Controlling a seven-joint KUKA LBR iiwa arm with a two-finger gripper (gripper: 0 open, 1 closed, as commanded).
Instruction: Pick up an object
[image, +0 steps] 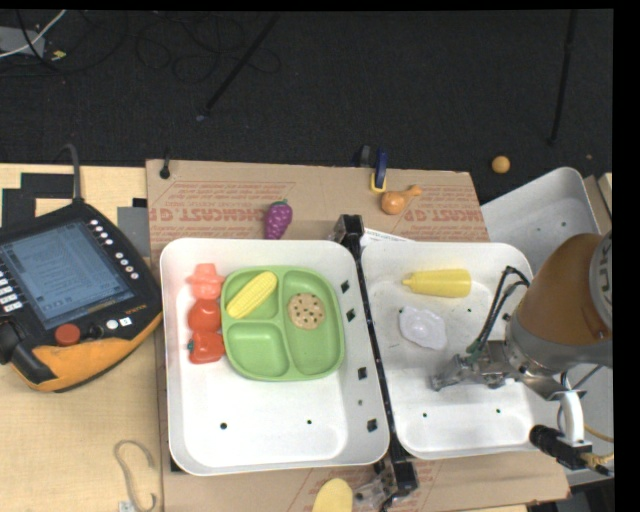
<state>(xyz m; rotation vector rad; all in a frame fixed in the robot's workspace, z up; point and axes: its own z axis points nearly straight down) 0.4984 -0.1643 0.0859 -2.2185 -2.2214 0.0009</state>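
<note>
The right bin holds a yellow oblong toy near its far side and a clear whitish lump just below it. My gripper is low in this bin, a little below and right of the whitish lump, and I see nothing held in it. The arm's orange band rises to its right. In the left bin a green divided plate carries a yellow corn cob and a cookie. A red toy figure lies beside the plate.
A teach pendant lies on the bench at left. On the cardboard behind the bins sit purple grapes, an orange pear-like toy and a clamp. A yellow lemon rests at the front edge.
</note>
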